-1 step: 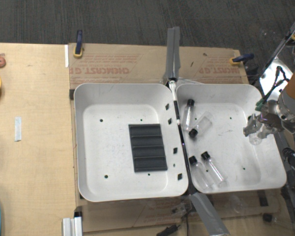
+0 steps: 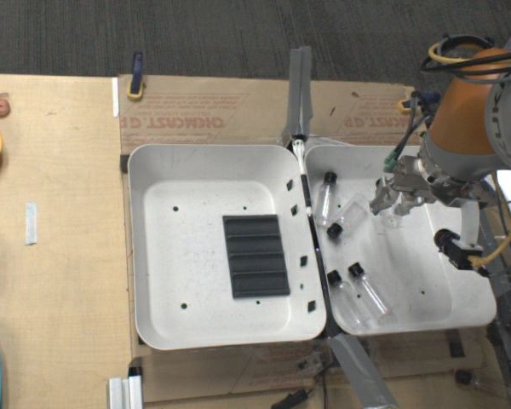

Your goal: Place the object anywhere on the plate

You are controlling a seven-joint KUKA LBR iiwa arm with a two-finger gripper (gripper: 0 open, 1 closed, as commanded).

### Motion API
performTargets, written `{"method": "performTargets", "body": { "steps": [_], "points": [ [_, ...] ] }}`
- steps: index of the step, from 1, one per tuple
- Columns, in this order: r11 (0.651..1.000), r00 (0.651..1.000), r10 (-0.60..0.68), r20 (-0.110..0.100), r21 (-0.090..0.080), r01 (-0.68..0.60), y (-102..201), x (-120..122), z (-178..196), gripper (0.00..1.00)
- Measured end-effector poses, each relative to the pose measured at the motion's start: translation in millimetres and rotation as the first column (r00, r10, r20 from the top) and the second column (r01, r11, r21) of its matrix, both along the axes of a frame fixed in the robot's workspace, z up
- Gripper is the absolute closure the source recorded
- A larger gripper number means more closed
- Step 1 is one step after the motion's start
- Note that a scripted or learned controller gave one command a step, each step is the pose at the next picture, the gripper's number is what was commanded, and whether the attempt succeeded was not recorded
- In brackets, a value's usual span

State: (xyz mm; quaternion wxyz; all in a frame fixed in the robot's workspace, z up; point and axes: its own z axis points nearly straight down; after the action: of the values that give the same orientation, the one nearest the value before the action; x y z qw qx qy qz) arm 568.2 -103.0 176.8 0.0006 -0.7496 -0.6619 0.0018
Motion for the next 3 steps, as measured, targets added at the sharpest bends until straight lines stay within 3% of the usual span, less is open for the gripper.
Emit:
{"method": "performTargets", "body": {
  "steps": [1,2,3],
  "points": [
    [0.98,0.98,-0.199,0.0,-0.001,0.199,71.5,5.3,22.8,1.0],
    [0.987,0.987,-0.162,-0.002,-0.001,0.162,140.7,-16.3,44.8,1.0],
    [0.952,0.952,-0.306,-0.003,-0.003,0.306,182.0,-91.9,12.5,1.0]
  ]
}}
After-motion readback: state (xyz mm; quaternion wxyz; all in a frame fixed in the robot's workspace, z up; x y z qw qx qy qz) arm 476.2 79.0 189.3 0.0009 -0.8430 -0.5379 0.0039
